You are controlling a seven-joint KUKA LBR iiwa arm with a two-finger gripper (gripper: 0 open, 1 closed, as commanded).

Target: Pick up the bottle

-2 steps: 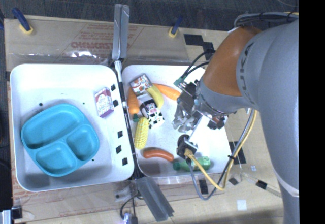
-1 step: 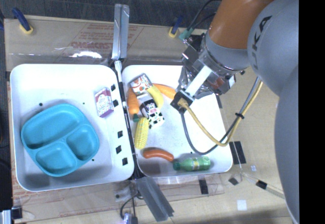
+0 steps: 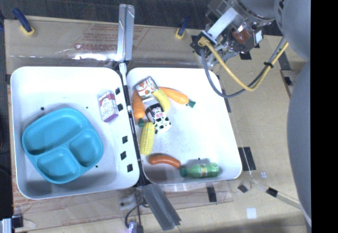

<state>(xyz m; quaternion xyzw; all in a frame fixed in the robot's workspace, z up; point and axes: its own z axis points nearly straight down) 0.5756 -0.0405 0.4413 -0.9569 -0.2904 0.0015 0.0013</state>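
**Bottle lying flat in right bin, arm up at the far corner**

Green bottle [image 3: 200, 170] on its side near the right bin's [image 3: 224, 121] front edge, toward the front right corner. Long axis running left to right, roughly along that front wall; darker end pointing left, paler end pointing right. Which end carries the cap too blurred to tell. Just left of it, nearly touching, a sausage [image 3: 163, 160], also lying crosswise. Farther back along the divider, a corn cob [image 3: 147, 137] lengthwise, then a cluster: cow figure [image 3: 159, 118], banana [image 3: 161, 100], carrot [image 3: 177, 95], small carton [image 3: 146, 87]. Left bin [image 3: 21, 81] holding a blue sectioned plate [image 3: 60, 145] and a small box [image 3: 108, 105]. Gripper [image 3: 207, 43] above the right bin's far right corner, well apart from the bottle, yellow cable looping below it. Open or closed: cannot tell.
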